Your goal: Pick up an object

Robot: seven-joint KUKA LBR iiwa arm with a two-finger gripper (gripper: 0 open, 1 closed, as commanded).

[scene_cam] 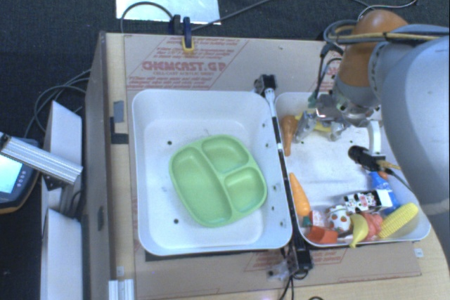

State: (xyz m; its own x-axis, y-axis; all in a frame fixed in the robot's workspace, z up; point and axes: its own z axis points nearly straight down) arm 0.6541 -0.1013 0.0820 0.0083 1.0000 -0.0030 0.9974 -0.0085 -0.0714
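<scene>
By claw [314,124]: carrot [299,194], toy pile [365,218].

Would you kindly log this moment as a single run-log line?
arm: over right bin far end | gripper: low, beside orange cone | held: nothing seen | left bin: green tray | toys heaped at right bin's near end

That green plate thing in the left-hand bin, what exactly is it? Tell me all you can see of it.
The green tray is a pale green divided plate, smooth like plastic, with rounded corners and three compartments: one long section along its left side and two smaller ones on the right. It lies flat on the floor of the left white bin, turned at a slant to the bin's walls, roughly in the middle. Its compartments hold nothing. Only the bin floor touches it.
</scene>
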